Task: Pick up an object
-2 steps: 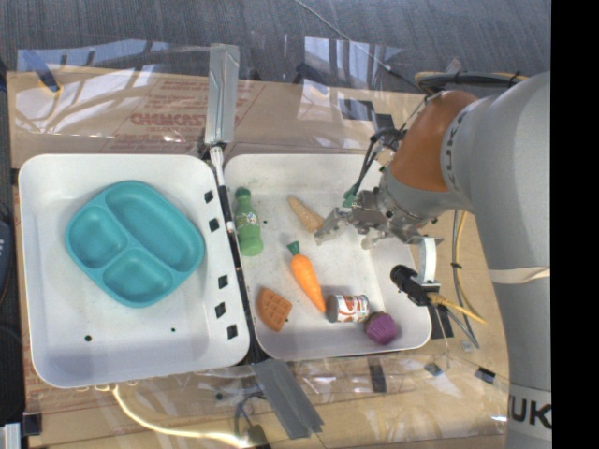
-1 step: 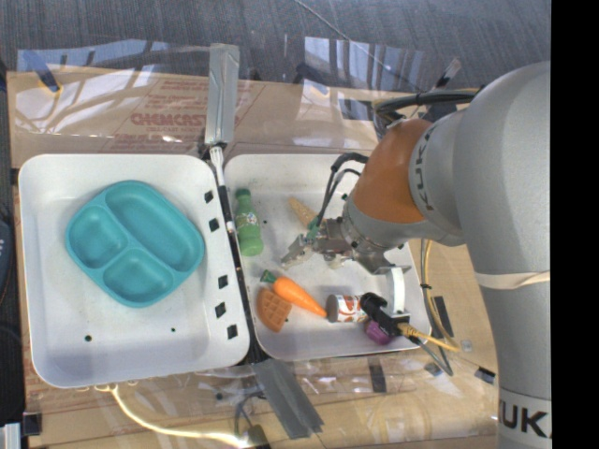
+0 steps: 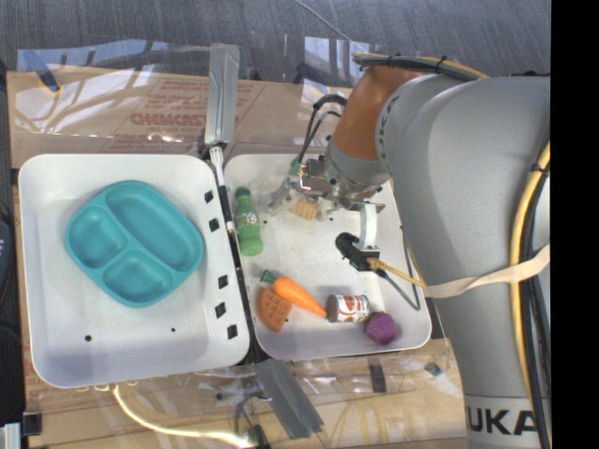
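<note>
The gripper (image 3: 304,197) hung low in the right bin (image 3: 412,330) over a small tan object (image 3: 304,210); its grip could not be made out. A carrot (image 3: 298,294) lay nearer the camera.

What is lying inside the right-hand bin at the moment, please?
A green bottle, carrot, waffle, small can and purple fruit. The claw hangs over a tan item; the arm covers the bin's right side.
</note>
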`<state>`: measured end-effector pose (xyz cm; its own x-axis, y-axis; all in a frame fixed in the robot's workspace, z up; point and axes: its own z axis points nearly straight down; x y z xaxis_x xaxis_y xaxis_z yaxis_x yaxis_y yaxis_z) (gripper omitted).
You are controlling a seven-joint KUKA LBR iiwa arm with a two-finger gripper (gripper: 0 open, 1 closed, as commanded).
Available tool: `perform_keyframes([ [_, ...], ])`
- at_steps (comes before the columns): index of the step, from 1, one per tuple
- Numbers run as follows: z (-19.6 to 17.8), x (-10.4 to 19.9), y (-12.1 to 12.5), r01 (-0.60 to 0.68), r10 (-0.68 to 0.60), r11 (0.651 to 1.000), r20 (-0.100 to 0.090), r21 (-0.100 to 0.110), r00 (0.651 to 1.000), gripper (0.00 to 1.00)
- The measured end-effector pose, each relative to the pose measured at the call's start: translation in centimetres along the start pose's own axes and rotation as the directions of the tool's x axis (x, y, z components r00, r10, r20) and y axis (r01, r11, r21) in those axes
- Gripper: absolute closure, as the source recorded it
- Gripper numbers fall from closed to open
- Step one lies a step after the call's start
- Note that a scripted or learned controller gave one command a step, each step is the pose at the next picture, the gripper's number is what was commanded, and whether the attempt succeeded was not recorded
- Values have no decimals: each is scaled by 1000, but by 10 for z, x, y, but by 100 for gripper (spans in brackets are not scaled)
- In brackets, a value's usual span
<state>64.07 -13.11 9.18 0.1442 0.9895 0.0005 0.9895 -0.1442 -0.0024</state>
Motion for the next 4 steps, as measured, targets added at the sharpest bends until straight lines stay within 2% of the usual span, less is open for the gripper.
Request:
perform_keyframes([
  [1,-58,-30,-92,62,-62,998,1,-3,998,0],
  [2,-19,-27,-157,13,-13,1000,0,-14,1000,0],
  [3,0,2,-151,-275,275,961,-1,-4,961,0],
  [4,0,11,-95,-634,634,773,1,4,773,0],
])
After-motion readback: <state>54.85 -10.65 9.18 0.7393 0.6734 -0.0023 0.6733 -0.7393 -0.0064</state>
